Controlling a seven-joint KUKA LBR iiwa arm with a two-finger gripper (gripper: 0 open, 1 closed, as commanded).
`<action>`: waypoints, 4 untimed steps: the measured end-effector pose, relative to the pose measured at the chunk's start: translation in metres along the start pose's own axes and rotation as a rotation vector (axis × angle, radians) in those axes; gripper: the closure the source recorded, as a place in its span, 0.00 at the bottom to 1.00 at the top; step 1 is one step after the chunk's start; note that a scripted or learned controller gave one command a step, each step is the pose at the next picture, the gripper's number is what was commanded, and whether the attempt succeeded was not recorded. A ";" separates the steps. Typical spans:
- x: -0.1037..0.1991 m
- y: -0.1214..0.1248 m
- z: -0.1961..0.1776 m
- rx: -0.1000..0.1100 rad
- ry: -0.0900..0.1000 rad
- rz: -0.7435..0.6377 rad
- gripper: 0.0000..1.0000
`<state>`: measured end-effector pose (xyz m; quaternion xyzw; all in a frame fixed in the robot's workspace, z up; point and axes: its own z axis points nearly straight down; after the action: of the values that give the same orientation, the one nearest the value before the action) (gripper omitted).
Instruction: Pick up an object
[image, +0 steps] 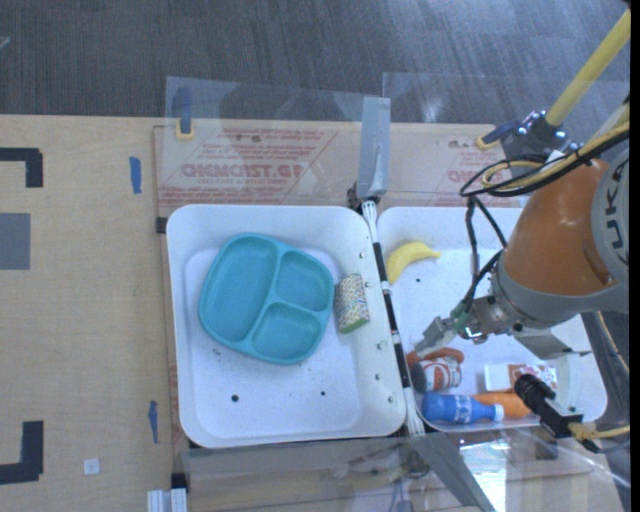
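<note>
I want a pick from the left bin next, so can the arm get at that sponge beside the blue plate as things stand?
Probably yes. The sponge lies uncovered in the left bin, between the blue plate and the bin's right wall. The tool is over the right bin, just across the divider. That tight spot may hamper a grasp.

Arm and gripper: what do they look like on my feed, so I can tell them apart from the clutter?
The arm is bulky and rounded, with a broad orange band above a grey wrist section. Black cables loop beside it, and a yellow hose runs to the upper right. The gripper is small, grey metal.
</note>
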<state>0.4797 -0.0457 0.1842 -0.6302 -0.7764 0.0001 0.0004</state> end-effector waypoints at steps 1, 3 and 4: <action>-0.031 0.058 0.000 -0.002 -0.002 -0.026 0.00; -0.086 0.137 0.097 -0.007 -0.004 -0.129 0.00; -0.095 0.165 0.097 0.000 -0.005 -0.045 0.00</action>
<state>0.6609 -0.1043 0.0869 -0.6127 -0.7903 0.0019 -0.0014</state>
